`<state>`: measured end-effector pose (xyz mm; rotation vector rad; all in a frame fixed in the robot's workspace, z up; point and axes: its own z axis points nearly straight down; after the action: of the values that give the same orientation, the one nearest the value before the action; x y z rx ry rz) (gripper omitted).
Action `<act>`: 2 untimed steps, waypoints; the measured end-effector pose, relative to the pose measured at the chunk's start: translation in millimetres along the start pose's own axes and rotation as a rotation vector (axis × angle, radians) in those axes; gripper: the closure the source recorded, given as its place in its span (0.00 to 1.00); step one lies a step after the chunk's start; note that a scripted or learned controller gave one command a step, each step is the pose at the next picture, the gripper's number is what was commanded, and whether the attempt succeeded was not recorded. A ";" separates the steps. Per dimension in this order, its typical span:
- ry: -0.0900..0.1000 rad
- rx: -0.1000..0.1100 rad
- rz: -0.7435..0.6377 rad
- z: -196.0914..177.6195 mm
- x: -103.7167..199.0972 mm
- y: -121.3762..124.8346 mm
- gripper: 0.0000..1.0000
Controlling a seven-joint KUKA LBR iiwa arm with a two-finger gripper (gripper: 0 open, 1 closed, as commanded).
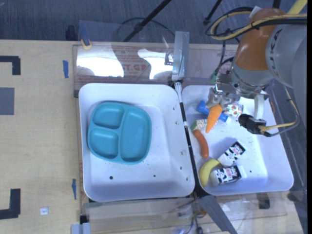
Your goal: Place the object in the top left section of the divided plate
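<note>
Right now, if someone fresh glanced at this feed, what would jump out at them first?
Probably the blue divided plate lying in the left bin, with nothing in its sections. Next, the grey arm with its orange band coming in from the right, its gripper over the right bin right at the top of an orange toy carrot. Below sit a sausage, a banana and two black-and-white toy cows.
</note>
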<state>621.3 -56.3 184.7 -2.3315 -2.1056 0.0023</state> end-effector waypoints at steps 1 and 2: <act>0.001 0.002 -0.035 0.6 73.6 -68.8 1.00; 0.001 0.003 -0.256 -17.0 132.7 -156.8 1.00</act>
<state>478.8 91.6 201.7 -2.0414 -2.3831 0.0042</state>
